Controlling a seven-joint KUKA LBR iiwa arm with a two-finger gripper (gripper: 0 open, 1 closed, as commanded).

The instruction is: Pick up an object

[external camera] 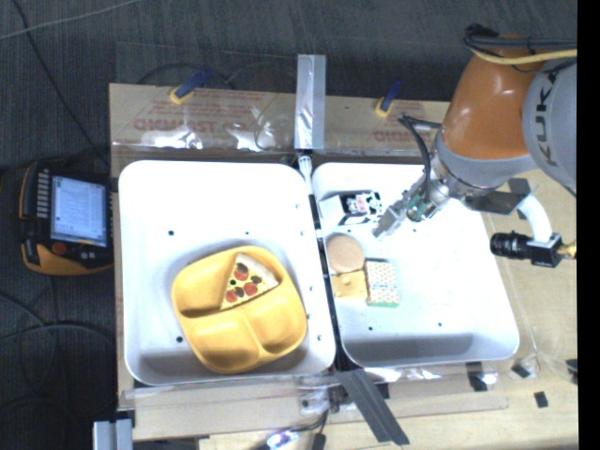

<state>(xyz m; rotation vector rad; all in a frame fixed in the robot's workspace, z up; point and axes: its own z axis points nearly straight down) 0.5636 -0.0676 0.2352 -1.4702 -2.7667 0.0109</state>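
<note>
My gripper (394, 219) hangs over the back of the right bin (459, 279), its fingers pointing down and left. Just left of it lies a small black-and-white item (358, 204) near the bin's back left corner. Below that sit a round tan cookie-like piece (344, 251), a tan slab (349, 284) and a pale patterned cracker-like block (382, 282). Nothing shows between the fingers. In the left bin (159, 204), a yellow divided plate (241, 322) holds a toy pizza slice (249, 280).
The grey arm with its orange band (492, 101) fills the upper right. A black cylinder (516, 245) sticks out at the right bin's edge. A tablet-like device (70, 216) sits left of the bench. A metal divider (310, 101) stands behind the bins.
</note>
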